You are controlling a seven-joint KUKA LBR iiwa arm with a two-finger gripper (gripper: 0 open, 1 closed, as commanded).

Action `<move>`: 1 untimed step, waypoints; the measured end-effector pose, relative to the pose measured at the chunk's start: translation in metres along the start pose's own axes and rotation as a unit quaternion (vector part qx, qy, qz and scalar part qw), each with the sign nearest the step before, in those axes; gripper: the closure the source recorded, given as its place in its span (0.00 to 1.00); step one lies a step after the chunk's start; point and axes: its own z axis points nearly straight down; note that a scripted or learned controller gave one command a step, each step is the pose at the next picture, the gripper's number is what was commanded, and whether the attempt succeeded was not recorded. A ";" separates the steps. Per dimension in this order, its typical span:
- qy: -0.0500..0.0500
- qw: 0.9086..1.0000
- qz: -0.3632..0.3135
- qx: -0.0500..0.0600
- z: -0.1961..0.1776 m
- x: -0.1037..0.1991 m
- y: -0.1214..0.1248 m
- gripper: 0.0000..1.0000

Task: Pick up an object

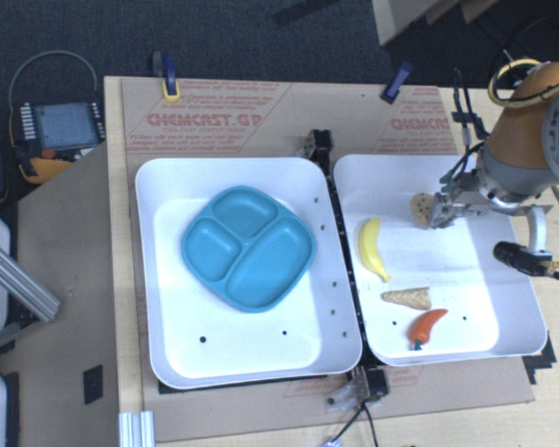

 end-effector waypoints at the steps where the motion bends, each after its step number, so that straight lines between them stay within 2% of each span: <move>1: -0.001 1.000 -0.001 -0.003 -0.051 0.008 0.008 1.00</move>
